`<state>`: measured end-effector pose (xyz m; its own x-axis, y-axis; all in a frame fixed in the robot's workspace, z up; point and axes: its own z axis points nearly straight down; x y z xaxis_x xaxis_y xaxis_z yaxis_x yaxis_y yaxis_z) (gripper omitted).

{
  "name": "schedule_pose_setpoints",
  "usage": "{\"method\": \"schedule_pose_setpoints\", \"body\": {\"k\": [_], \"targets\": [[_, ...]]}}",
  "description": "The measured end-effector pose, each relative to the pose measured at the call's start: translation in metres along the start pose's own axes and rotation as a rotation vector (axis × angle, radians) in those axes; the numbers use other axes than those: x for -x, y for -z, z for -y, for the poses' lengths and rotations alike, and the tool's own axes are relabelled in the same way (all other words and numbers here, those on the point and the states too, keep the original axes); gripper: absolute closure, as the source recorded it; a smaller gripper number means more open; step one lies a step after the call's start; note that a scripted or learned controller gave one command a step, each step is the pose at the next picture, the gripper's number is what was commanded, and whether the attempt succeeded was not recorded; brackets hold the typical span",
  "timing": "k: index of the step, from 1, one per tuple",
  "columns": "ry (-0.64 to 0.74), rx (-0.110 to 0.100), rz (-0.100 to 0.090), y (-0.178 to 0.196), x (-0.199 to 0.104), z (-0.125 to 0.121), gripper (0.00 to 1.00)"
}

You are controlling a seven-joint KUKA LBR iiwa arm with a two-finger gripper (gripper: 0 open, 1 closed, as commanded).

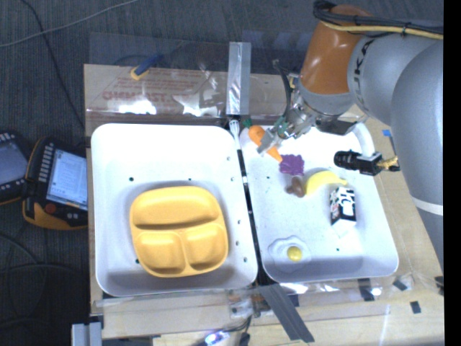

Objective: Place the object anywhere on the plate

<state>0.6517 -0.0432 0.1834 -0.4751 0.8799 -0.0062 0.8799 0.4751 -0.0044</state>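
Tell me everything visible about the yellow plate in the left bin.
The yellow plate is a rounded-square tray, plastic by its look, split by raised ridges into three compartments: one long one along the far side and two smaller ones nearer the camera. It lies flat, slightly turned, on the floor of the left bin, near its middle. Nothing rests on it or touches it.

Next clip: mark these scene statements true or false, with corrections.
1. The yellow three-compartment plastic plate lies in the left white bin. True.
2. The purple grape cluster sits on the plate. False: it is in the right white bin.
3. The gripper is over the right bin's upper left corner, by an orange carrot-like toy. True.
4. The fried egg toy lies near the right bin's back edge. False: near its front edge.
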Motion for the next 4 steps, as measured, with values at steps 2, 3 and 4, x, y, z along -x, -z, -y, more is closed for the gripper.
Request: {"method": "schedule_pose_setpoints", "body": {"k": [2,3,4], "targets": [[-0.004,0.000,-0.009,-0.043,-0.177,0.014,1.00],[0.282,0.021,0.000,-0.068,-0.192,0.029,1.00],[0.279,0.021,0.003,-0.069,-0.190,0.029,0.00]]}}
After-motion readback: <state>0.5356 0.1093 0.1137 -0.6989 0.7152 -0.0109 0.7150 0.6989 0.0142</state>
